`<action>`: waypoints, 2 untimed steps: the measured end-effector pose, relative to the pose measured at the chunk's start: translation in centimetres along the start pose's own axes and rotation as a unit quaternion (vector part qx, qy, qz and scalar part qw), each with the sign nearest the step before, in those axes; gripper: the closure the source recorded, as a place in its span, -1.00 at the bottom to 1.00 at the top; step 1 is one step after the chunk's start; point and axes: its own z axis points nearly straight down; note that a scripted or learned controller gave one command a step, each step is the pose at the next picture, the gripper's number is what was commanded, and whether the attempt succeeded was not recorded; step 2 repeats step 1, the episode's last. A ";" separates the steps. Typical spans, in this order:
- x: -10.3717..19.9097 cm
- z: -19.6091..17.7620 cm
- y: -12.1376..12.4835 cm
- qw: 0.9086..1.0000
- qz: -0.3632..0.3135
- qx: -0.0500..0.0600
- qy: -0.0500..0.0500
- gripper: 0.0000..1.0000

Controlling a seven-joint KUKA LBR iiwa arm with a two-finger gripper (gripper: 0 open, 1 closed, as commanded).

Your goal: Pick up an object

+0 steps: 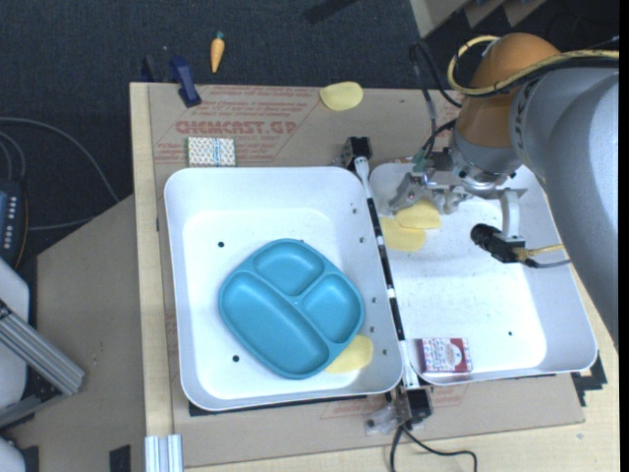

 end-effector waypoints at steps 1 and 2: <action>0.0 -1.2 0.2 1.000 0.000 -0.003 0.000 1.00; 0.0 -1.2 0.2 1.000 0.000 -0.003 0.000 1.00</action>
